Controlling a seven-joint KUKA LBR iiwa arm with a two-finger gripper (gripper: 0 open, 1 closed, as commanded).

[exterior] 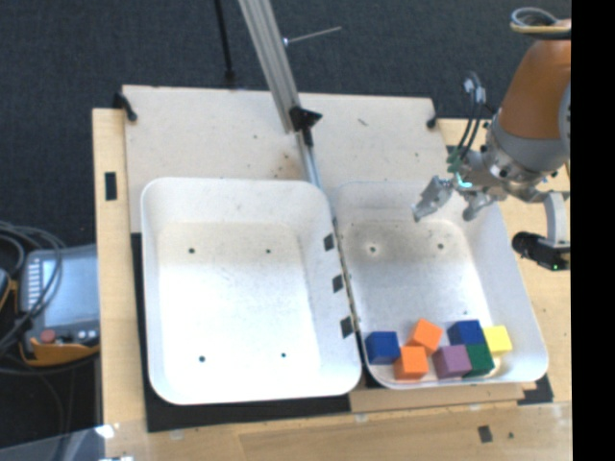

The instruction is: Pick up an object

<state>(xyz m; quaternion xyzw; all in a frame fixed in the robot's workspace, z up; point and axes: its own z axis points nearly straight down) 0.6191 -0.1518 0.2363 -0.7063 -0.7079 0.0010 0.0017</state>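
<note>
Camera view shows my pincer (449, 200) spread and holding nothing over the right bin's (509, 257) far end, well apart from the small blocks (440, 348) clustered at its near edge; they look light and stiff, best pinched across flat sides.

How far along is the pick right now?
Nothing looks picked yet. The gripper hangs open above the far end of the right bin with nothing between its fingers. The blocks lie clustered at the bin's near end. Left: move to a block, descend, grasp, lift.
</note>
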